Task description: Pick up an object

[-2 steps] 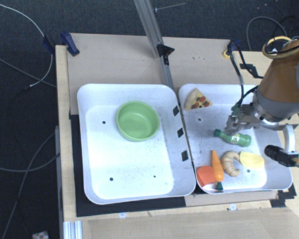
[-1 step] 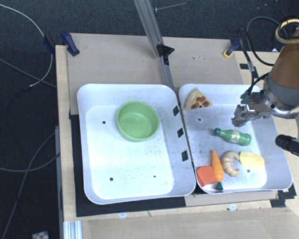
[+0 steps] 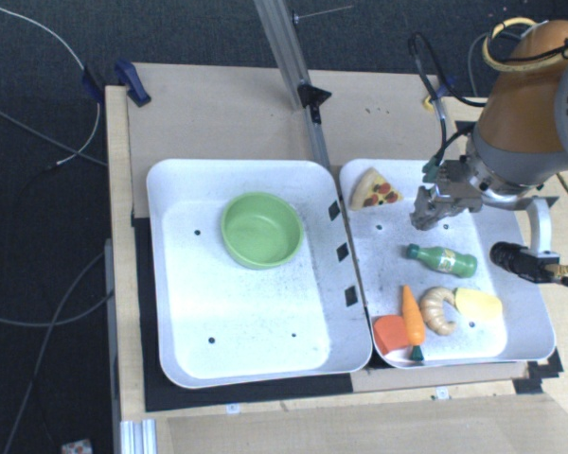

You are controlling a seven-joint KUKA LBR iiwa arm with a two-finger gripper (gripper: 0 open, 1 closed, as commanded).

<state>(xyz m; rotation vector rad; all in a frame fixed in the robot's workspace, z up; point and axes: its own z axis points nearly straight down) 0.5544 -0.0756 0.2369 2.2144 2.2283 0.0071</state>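
Two bins are sat on the table, and pretty much everything worth grabbing is in the right bin. The bottle is taken as the landmark here, being the closest pick. The pincer is hung just above-left of the bottle in the camera view, near it but no contact can be made out. Nothing is seen between its tips; whether it's spread or clamped honestly can't be told from this angle, it's just a dark lump.

The bottle is laid on its side, long axis running roughly left-right with a slight tilt, cap end toward the left. So the next move is judged to be a short drop toward the lower right, with the pincer turned to close across the narrow width, not along the length.

Other stuff, relative to the bottle: a pizza slice up and to the left, a carrot, croissant and yellow block just below, a red block below-left. A green bowl is well off to the left in the left bin.

Risk guessed: bottle could roll.
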